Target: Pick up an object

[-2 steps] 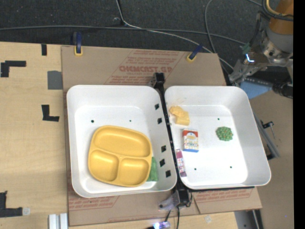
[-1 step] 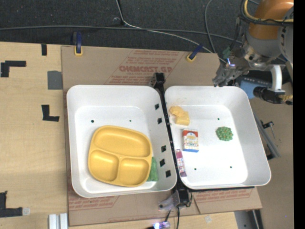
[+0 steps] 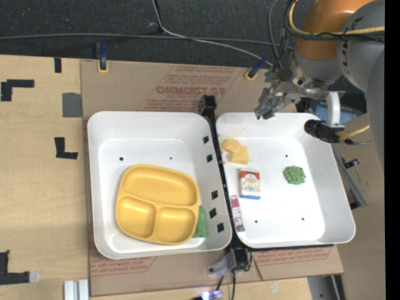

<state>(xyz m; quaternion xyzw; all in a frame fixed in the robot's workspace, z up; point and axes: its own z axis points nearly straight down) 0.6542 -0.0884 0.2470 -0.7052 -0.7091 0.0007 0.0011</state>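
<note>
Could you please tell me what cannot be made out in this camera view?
- Green item: mostly hidden behind the yellow tray, in the left bin.
- Gripper: too small and dark to tell whether it is open or shut.
- Small carton: label print too small to read.
- Slim packet: lies against the right bin's wall; print illegible.

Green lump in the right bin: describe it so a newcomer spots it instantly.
Take the right bin. Past the small box in its middle, toward the arm's side, lies the green lump, alone on the white floor. It is the bin's one round, bumpy, all-green thing; the neighbours are yellowish or boxy.
</note>
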